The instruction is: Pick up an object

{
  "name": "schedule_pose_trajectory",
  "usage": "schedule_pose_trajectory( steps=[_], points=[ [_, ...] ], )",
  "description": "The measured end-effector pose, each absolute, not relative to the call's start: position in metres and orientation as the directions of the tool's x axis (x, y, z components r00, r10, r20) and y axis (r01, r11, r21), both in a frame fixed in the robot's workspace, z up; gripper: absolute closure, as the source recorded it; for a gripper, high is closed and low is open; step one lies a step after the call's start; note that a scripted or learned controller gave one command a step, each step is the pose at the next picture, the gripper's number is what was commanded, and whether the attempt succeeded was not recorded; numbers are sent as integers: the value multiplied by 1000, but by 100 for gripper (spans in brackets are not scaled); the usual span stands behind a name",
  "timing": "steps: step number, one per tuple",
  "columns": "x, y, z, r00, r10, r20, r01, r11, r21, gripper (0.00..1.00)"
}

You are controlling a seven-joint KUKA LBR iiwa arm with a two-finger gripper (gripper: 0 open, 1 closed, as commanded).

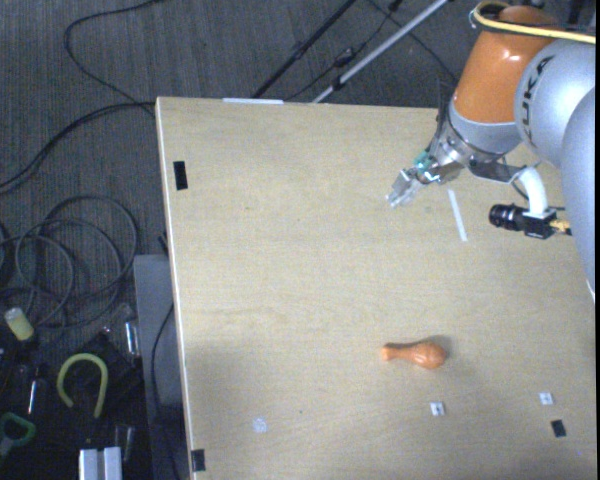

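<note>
My claw (404, 188) hangs over the upper right part of the bench (280, 268), reaching in from the right below my orange band (495, 78) and grey arm (570, 108). Its fingertips point down and to the left; they are small and blurred, so I cannot tell whether they are spread or closed, and I see nothing between them.

The one thing to pick, a small orange object (417, 353) with a rounded body and a thinner neck pointing left, lies on its side lower on the bench, well apart from my claw and almost straight below it in the view.

A thin white stick (458, 216) lies just to the right of my claw. A few small markers (437, 408) sit near the bench's lower right corner. On the dark floor to the left lie looped black cables (60, 258) and a yellow-green hook-shaped thing (83, 378).
</note>
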State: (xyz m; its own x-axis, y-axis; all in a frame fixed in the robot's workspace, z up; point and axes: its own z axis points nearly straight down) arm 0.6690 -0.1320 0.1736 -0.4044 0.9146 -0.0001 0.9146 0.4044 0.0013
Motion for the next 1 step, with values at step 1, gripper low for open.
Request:
schedule_pose_trajectory(
  steps=[1],
  points=[
    [659,-56,184,-402,916,2,916,402,0,100]
  ],
)
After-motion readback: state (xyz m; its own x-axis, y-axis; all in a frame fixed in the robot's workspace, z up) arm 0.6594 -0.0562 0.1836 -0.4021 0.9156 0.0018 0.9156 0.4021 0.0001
